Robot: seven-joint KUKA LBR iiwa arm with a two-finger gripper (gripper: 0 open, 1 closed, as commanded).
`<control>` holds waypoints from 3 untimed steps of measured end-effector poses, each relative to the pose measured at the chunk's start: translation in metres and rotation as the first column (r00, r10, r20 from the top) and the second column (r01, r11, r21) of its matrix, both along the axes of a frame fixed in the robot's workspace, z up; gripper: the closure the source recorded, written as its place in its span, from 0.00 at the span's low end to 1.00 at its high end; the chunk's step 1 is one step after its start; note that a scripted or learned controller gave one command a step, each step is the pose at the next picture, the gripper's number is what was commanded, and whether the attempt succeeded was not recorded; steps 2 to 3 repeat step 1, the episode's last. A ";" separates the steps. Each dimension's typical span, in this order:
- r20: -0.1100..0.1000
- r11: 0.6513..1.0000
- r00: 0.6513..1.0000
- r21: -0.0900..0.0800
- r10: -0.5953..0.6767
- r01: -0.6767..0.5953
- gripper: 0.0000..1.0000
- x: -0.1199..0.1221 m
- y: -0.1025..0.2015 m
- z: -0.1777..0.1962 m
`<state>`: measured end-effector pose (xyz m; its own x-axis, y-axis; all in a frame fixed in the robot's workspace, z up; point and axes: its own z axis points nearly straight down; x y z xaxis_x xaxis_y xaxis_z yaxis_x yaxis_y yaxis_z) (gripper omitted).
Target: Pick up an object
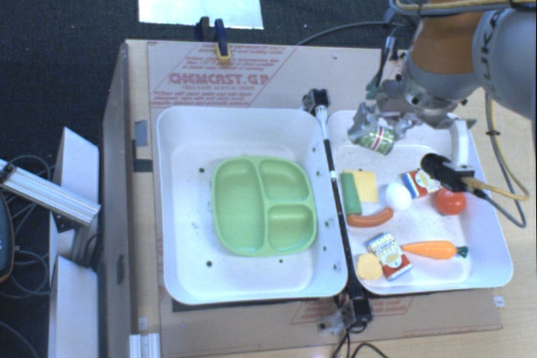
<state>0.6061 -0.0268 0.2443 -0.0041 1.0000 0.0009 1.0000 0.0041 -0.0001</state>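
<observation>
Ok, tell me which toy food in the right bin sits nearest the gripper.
The green-labelled can, at the bin's far left corner, directly beneath the gripper; the other foods lie nearer the camera.

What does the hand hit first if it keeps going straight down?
Most likely the green-labelled can right at the hand, and under that the floor of the right bin. Depth is hard to judge from this slanted view.

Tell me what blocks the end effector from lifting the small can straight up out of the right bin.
Nothing visible does. The can sits at the end effector near the right bin's back left corner, with open bin floor between it and the other toys. Only the arm is above it.
</observation>
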 end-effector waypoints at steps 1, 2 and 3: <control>0.001 1.000 1.000 0.000 -0.001 0.001 1.00 -0.094 0.032 -0.003; 0.001 1.000 1.000 0.000 -0.001 0.001 1.00 -0.094 0.032 -0.003; 0.001 1.000 1.000 0.000 -0.001 0.001 1.00 -0.094 0.032 -0.003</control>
